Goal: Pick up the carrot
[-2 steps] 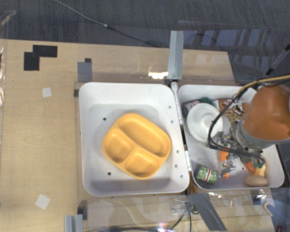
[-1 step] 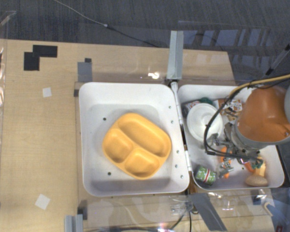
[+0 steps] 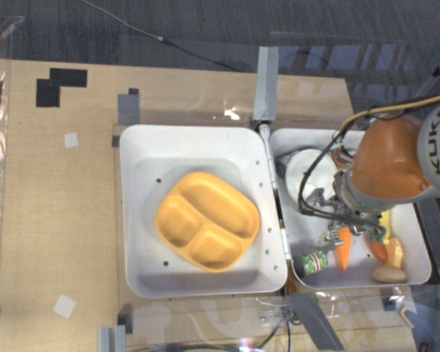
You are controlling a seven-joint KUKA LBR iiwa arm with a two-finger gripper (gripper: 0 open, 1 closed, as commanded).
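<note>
Honestly, judged the small orange plastic toy carrot (image 3: 342, 252) light, stiff, a bit slick; best pinched mid-body. Couldn't tell jaw state on the grey two-finger gripper (image 3: 342, 233) just above.

- The left bin (image 3: 132, 196) holds a divided plate (image 3: 207, 219) at its middle.
- The right bin (image 3: 424, 259) lies just beside it, under the arm (image 3: 389, 160).
- In the right bin, a carrot (image 3: 343, 248) lies below the gripper (image 3: 342, 224), a small can (image 3: 315, 261) to its left.
- More play food (image 3: 389, 259) lies right of the carrot.
</note>
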